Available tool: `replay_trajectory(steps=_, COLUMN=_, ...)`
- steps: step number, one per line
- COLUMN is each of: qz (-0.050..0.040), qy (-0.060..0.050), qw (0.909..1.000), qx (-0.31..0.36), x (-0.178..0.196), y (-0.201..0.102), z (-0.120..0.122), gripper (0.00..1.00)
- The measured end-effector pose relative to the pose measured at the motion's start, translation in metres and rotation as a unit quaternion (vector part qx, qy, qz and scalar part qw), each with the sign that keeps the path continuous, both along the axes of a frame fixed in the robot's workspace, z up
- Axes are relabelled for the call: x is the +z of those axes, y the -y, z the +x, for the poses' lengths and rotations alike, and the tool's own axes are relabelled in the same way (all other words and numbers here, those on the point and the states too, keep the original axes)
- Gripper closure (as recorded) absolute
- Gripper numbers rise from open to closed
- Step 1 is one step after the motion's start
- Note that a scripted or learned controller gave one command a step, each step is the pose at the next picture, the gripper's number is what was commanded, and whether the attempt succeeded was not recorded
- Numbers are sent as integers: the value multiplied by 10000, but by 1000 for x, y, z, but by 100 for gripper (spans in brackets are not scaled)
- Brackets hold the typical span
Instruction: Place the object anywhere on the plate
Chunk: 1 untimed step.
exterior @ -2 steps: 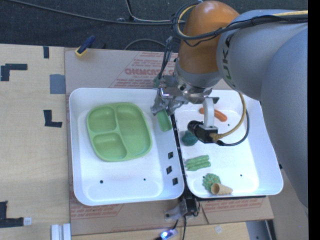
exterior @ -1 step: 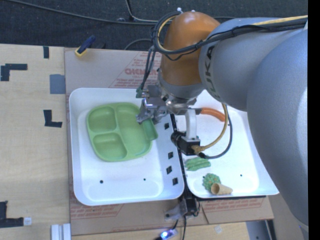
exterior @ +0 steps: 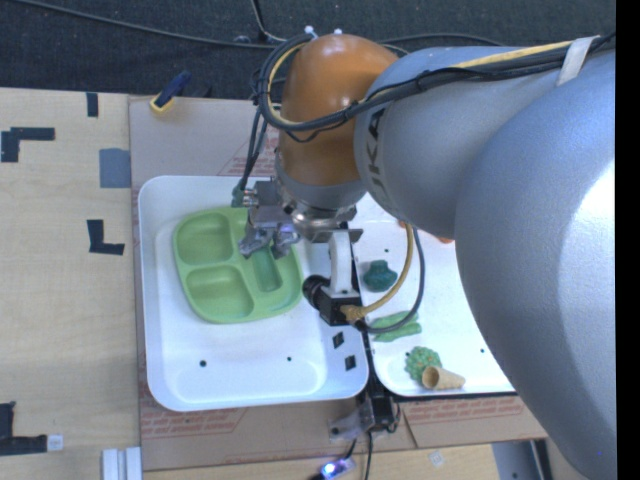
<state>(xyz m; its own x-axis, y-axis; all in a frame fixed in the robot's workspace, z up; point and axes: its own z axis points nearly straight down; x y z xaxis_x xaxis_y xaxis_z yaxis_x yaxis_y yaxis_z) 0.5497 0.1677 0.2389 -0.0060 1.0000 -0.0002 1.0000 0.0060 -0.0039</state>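
Pincer [exterior: 268,240] over green plate [exterior: 215,268], fingers possibly shut, ice-cream cone [exterior: 441,376] in right bin [exterior: 470,353]

bench: pale wood [exterior: 60,298], black tape marks | floor: dark carpet [exterior: 120,28], black cables crossing

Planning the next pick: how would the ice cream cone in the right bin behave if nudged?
The cone lies on its side, and its tapered shape suggests it would roll in an arc. It looks like a small toy, probably light. It touches a green toy, which may shift too.

Wooden bench [exterior: 60,298] bearing two white bins [exterior: 240,373].
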Motion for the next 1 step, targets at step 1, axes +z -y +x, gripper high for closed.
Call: replay_trajectory(steps=1, qz=-3, qy=3, qw=10000, qx=-14, x=0, y=2, z=1, gripper=0)
